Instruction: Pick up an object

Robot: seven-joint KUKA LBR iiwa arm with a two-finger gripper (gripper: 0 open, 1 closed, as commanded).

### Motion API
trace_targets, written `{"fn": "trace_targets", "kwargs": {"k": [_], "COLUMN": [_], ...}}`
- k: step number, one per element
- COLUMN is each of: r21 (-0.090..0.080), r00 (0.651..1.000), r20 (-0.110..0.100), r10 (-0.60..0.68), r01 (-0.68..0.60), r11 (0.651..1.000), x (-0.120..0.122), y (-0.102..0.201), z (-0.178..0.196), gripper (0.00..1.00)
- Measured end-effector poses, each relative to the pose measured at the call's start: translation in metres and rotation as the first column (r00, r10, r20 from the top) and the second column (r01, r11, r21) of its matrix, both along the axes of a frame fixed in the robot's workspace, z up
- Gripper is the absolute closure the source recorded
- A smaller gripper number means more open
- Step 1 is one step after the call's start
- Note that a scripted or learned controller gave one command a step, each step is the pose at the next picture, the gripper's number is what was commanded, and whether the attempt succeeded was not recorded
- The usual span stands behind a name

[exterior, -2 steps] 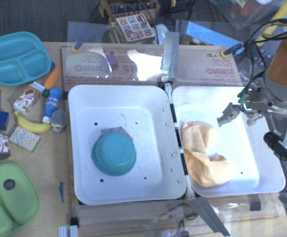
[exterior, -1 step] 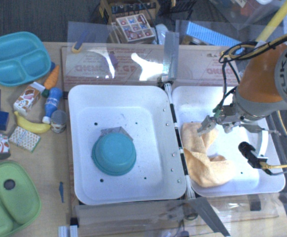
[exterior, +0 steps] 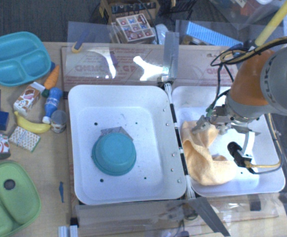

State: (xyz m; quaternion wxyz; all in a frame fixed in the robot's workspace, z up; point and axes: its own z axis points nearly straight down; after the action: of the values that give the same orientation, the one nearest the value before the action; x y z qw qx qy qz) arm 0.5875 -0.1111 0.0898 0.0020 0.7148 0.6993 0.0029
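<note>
**Soft cloth in right bin, gripper down at its top edge**

Nearest the camera: front rims of the two white bins, side by side on the worktop (exterior: 45,181).

Left bin (exterior: 84,107): one teal bowl (exterior: 114,154), upside down on a grey scrap. Smooth, rounded, rigid; probably slippery for two fingers unless taken at the rim.

Right bin (exterior: 276,181): yellow cloth (exterior: 205,162), crumpled, lying along the bin's left wall and spreading toward the front. Judged light, limp, not fragile. It should bunch under a pinch and drape when lifted. Best hold looks like a raised fold or ridge, not a flat patch; the top edge, where it stands up, is a fair spot. Main risk: catching only a thin layer that slips out.

Gripper (exterior: 208,124): low in the right bin, at the cloth's upper edge and apparently touching it. Metal parts overlap the fabric here, and I cannot tell how wide it stands or whether any cloth is caught in it.

Above it: grey arm with orange band (exterior: 249,90), cables looping off the wrist.

Far left of the worktop: banana (exterior: 31,124), small cartons, blue tray (exterior: 16,57).
</note>
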Motion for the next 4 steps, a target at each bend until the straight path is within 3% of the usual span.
{"fn": "trace_targets", "kwargs": {"k": [1,2,3,4], "r21": [-0.003,-0.004,-0.005,-0.005], "r00": [0.997,0.982,0.964,0.965], "r20": [0.000,0.004,0.005,0.009], "r10": [0.077,0.188,0.265,0.262], "r01": [-0.077,-0.188,-0.265,-0.262], "r11": [0.997,0.982,0.964,0.965], "x": [-0.016,-0.033,-0.067,-0.066], "y": [-0.056,-0.044,-0.001,-0.001], "z": [0.000,0.000,0.000,0.011], "gripper": [0.00,0.00,0.00,1.00]}}
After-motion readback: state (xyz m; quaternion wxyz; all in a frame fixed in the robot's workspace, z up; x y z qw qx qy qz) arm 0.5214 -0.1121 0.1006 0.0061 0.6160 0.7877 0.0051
